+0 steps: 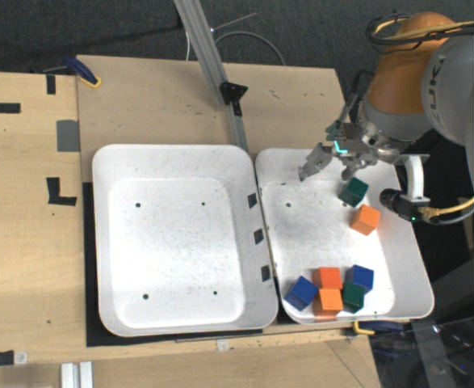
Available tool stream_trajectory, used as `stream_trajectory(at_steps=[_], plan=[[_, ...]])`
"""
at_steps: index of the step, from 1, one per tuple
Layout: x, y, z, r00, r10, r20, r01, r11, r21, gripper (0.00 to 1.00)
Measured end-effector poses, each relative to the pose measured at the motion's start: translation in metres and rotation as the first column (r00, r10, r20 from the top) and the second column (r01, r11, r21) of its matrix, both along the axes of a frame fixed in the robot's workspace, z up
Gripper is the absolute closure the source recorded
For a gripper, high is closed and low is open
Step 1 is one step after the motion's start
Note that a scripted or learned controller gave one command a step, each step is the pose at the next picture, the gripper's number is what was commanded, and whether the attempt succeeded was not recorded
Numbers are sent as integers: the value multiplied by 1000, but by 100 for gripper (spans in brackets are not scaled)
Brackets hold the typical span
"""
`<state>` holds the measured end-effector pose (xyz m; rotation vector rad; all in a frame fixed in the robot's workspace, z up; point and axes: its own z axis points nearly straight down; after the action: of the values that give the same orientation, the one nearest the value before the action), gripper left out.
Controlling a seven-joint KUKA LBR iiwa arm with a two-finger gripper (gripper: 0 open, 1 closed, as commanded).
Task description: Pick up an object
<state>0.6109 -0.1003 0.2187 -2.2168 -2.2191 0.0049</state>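
Reaching: from the camera view, the arm (418,63) enters at the picture's two o'clock and its gripper (336,162) hangs over the far end of the right bin (301,217).
Tool state: one finger (313,166) juts out toward nine o'clock and another sits near the dark green cube; they look spread, with nothing between them.
Nearest candidates: a dark green cube (353,191) lies just at five o'clock of the gripper, tilted; an orange cube (366,219) sits just beyond it, at five o'clock again, apart from the green one.
Cluster: at the bin's six o'clock end, a blue cube (301,292), two orange cubes (329,277) (329,300), a second green cube (353,297) and a second blue cube (362,277) crowd together, touching.
Left bin (115,168): lying at nine o'clock of the right one.
Advice: I would go for the lone dark green cube, centre the fingers over it, turn the wrist to match its faces, and descend straight.
Risk: its tilt may let it slip or nudge the orange neighbour.
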Motion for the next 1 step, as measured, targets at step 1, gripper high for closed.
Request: stream_trajectory(at_steps=[1], plan=[[1, 0, 2, 1000, 1, 4, -1, 1000, -1, 0]])
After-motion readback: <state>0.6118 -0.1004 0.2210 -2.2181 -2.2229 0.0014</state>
